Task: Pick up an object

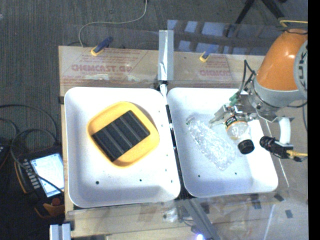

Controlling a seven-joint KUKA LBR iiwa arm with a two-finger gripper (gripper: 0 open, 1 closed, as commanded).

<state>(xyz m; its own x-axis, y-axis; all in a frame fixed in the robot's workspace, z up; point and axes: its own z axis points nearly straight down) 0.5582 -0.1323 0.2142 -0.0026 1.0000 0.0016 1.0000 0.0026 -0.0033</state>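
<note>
Readable in faint red on the brown board [115, 66] behind the right bin [200, 184], toward its left: "CHEMCAST", followed by letters too pale to make out. More faint red print on the same board directly behind the right bin, not legible. On the grey part of the arm [280, 64], above the right bin's far right corner, dark letters starting "KU", cut by the picture edge. On the small bottle [236, 129] a pale label with tiny print, too small to read.

Gripper [235, 115] low over the far right part of the right bin, directly above the small bottle and seemingly against its upper end. Cannot tell whether released or clenched: too blurred and crowded there. Nothing clearly grasped.

Small bottle inside the right bin, near its right wall, tilted, with a black cap [245, 146] at the nearer end. Crumpled clear plastic piece [212, 141] in the middle of the right bin, just beside the bottle on its left. Yellow object with a black ribbed top [123, 133] in the left bin [85, 184], well apart from the right bin's contents.
</note>
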